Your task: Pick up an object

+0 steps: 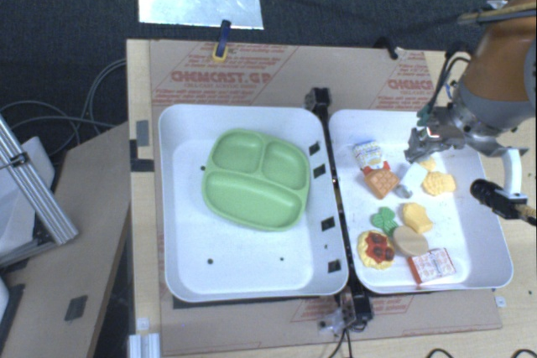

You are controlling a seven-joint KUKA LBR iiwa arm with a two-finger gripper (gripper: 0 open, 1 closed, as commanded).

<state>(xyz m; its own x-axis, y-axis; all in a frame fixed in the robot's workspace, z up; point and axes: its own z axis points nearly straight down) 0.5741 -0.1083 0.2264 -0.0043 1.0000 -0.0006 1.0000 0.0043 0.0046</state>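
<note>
Currently the arm is reaching in from the right, and the pincer (422,145) is hanging over the far part of the right bin (487,264). Whether it is spread or pressed together cannot be told at this angle, and nothing is showing between its tips.

The candidate things are lying loose in the right bin: a small white packet (367,153) on the left, an orange waffle piece (382,180) just near of it, a yellow cracker-like piece (438,183) closest to the pincer, a green piece (384,220), a yellow block (416,217), a tan disc (410,242), a small pizza (375,249) and a red-and-white packet (433,265) at the near edge. The left bin (180,264) is carrying a green divided tray (256,179).

These appear to be light, stiff plastic toys, probably smooth and apt to slip. The yellow cracker-like piece lies flat, so it is best taken across its narrow width, edge to edge.
</note>
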